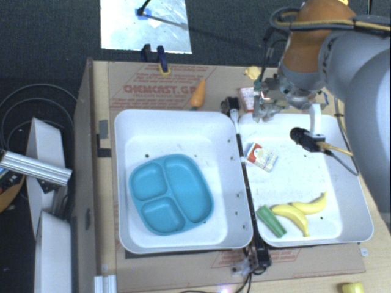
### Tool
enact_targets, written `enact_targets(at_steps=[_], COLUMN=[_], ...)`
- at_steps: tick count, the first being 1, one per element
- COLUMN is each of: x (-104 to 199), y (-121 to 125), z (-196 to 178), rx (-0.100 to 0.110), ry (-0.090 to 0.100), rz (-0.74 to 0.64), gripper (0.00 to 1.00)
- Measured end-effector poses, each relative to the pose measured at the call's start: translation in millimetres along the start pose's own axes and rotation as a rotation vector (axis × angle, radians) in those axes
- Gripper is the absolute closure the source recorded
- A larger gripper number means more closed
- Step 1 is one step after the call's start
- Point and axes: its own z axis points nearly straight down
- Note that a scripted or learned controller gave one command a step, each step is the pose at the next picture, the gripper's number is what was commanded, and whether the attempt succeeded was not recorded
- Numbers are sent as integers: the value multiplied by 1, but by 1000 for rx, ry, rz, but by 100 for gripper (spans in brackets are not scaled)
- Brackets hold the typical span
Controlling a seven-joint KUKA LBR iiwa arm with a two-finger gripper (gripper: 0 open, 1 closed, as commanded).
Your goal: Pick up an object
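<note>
In the right bin (342, 224) lie a small red and white carton (263, 157) near the left wall, a yellow banana (300, 210) toward the front, and a green vegetable (270, 221) beside the banana. The left bin (131, 130) holds a blue divided plate (170, 193). My gripper (264, 112) hangs over the back left corner of the right bin, above and behind the carton, with nothing seen between its fingers.
An orange carrot-like thing (198, 94) lies on the cardboard behind the left bin. A small yellow piece (252, 72) sits behind the right bin. A metal bar (35, 167) and cables lie to the left of the bench.
</note>
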Motion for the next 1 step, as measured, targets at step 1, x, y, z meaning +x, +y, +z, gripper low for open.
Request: enact_targets(at_steps=[1], x=[-80], y=[-26], z=[-22], rx=[0], ry=[-3], rz=[13], gripper=[100])
